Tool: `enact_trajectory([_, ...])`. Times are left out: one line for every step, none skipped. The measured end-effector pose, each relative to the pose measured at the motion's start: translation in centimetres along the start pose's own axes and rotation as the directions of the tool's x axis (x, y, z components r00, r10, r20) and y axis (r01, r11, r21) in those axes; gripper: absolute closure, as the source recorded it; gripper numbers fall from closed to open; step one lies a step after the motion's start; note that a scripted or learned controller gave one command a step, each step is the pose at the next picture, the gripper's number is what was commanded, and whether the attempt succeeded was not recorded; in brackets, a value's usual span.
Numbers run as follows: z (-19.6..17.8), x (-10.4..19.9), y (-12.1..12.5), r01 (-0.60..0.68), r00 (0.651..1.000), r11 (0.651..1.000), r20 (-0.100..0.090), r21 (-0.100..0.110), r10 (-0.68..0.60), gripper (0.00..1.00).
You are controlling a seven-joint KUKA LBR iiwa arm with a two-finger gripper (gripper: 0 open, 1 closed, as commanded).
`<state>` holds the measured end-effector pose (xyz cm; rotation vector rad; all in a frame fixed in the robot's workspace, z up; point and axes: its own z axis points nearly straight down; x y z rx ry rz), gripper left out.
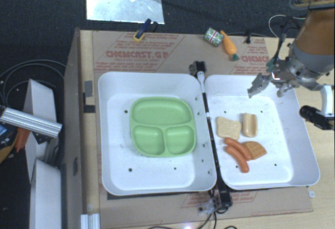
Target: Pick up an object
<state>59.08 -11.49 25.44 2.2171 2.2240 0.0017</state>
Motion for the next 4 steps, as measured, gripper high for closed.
enact_trajectory([9.0,-2.6,-2.0,-0.002,1.000,1.000,0.000,0.002,0.002,0.00])
enact_trajectory([16.4,-3.2,-2.1,-0.002,1.000,1.000,0.001,-0.005,0.002,0.00])
enact_trajectory([15.4,-3.2,-2.0,-0.001,1.000,1.000,0.002,-0.009,0.001,1.00])
enact_trajectory([6.9,3.7,0.7,0.001,1.000,1.000,-0.001,-0.002,-0.001,1.00])
